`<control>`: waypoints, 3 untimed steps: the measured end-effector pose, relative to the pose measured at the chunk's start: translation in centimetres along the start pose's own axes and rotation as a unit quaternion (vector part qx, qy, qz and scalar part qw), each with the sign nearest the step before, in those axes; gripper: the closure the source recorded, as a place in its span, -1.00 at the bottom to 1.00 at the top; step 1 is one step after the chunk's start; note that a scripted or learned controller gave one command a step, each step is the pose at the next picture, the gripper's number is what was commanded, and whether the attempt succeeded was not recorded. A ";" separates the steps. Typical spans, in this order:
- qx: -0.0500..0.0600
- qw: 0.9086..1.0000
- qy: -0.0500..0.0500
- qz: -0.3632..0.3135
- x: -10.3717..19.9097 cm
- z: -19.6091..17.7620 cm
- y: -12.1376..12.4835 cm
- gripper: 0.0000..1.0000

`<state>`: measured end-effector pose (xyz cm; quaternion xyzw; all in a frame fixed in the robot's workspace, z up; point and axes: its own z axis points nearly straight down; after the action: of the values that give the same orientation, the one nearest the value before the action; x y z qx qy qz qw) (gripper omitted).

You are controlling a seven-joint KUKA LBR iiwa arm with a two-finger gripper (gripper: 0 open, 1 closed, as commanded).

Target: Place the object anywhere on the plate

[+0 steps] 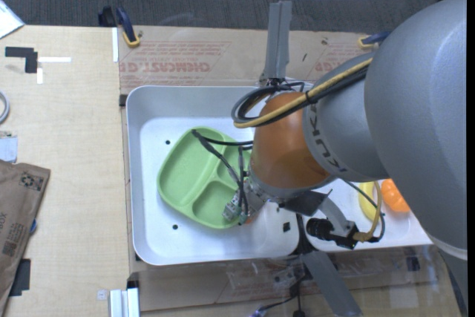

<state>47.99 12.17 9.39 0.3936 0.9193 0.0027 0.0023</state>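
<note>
Camera view: gripper (239, 210) at green plate (194, 176) near-right edge — object unclear, grip state can't tell.

1 fixed camera above bench (67, 159), slanted downward, arm (415, 108) entering close from right

Glossy green plastic plate (194, 178) in smooth white plastic bin (148, 234), matt pale wood bench (67, 159), brown cardboard (193, 59) at bin's far edge, satin grey arm (401, 100).
</note>
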 end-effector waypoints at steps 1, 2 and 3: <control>0.005 1.000 0.001 -0.025 -7.2 -9.6 1.4 1.00; 0.004 0.997 0.001 -0.078 -5.7 -8.3 8.0 1.00; -0.012 0.985 -0.009 -0.170 1.0 -1.0 7.6 1.00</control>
<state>52.86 18.13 10.41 0.2315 0.9727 0.0095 0.0152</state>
